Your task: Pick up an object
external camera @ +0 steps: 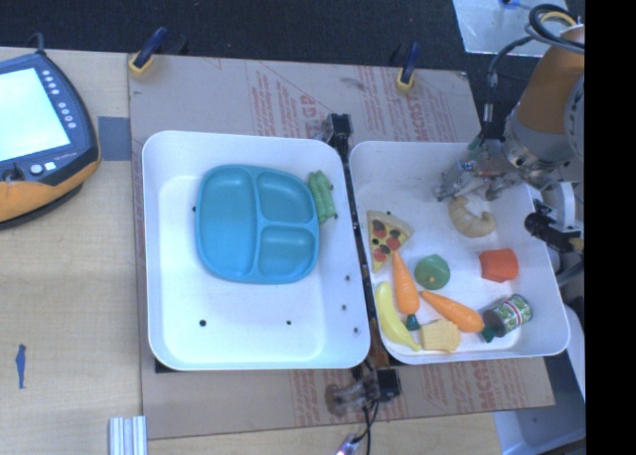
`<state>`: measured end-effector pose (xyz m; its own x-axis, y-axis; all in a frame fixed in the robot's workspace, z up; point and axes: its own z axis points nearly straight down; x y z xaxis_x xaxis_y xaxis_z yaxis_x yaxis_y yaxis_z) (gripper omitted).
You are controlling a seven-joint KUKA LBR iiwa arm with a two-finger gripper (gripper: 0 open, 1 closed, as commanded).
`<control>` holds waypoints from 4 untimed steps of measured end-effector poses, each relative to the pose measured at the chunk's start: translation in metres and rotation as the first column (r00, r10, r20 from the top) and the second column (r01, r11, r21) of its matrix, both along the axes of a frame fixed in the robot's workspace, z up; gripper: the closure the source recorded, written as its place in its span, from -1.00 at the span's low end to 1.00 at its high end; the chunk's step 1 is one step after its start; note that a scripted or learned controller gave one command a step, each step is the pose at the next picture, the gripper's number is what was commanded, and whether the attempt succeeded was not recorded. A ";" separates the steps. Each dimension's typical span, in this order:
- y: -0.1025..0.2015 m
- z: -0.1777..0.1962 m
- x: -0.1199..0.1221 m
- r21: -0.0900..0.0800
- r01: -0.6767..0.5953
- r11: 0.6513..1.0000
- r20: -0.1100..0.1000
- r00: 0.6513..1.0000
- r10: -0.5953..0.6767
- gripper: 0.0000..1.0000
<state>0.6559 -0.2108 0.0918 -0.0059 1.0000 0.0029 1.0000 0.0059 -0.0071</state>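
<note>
Croissant (471,217) under tool (475,183) | tool grip: cannot tell | near: red block (499,264), green ball (432,271), 2 carrots (404,286)

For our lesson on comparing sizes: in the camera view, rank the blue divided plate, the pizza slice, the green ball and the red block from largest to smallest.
1. blue divided plate, by far the largest
2. pizza slice
3. green ball and red block look about alike; I would not rank them.
</note>
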 end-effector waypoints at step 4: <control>0.034 0.153 -0.020 -0.003 0.002 1.000 0.009 1.000 -0.002 1.00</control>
<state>0.6361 -0.1773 0.2446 -0.0040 1.0000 -0.0005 1.0000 0.0040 0.0017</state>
